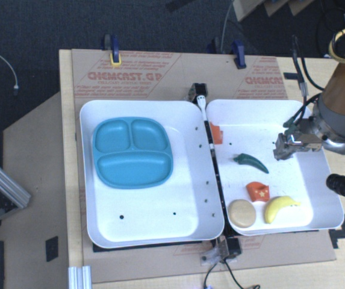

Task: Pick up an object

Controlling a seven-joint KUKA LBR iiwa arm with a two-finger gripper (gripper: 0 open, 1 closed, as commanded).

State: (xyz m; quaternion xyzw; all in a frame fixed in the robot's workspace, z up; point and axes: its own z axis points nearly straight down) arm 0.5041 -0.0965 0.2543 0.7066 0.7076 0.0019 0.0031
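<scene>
Green pepper (251,162) lies nearest your gripper (285,149), which hovers beside it; its grip state you cannot tell.

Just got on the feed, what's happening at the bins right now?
The arm's gripper sits over the right bin, with nothing seen held. Left of it lies a green pepper; nearer the front are a red piece, a tan round and a banana. The left bin holds a blue divided plate.
</scene>
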